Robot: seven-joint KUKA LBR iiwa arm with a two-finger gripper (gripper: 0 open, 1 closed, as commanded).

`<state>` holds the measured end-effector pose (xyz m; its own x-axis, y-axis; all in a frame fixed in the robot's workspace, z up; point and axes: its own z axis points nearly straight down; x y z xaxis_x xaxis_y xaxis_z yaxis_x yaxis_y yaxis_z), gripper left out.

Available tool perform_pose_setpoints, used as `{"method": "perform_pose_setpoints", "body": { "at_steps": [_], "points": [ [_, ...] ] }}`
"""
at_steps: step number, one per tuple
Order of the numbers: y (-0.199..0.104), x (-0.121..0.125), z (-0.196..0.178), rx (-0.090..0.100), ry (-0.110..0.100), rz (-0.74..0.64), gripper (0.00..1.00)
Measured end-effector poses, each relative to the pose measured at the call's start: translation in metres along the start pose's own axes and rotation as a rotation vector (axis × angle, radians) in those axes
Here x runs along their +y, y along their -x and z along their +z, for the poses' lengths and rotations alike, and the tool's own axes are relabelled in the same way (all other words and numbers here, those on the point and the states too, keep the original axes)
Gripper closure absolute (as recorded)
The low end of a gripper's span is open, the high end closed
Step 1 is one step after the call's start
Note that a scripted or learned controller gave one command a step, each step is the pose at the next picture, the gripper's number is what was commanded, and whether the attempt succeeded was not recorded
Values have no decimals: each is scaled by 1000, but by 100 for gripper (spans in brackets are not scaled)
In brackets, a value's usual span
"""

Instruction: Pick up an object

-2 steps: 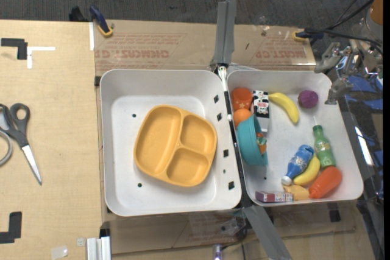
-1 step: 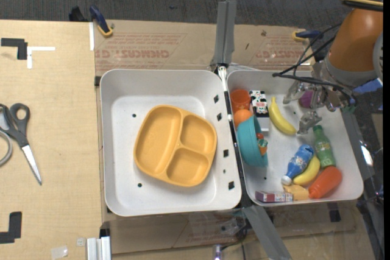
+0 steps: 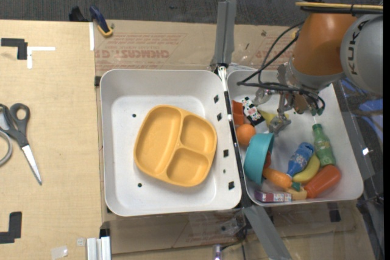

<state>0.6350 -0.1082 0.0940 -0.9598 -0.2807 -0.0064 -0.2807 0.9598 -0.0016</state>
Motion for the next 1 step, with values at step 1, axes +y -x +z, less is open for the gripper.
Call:
{"method": "perform_pose_setpoints", "body": {
  "at_steps": [1],
  "points": [
    [-51, 12, -4, -8, -10, 90, 0]
  ]
}}
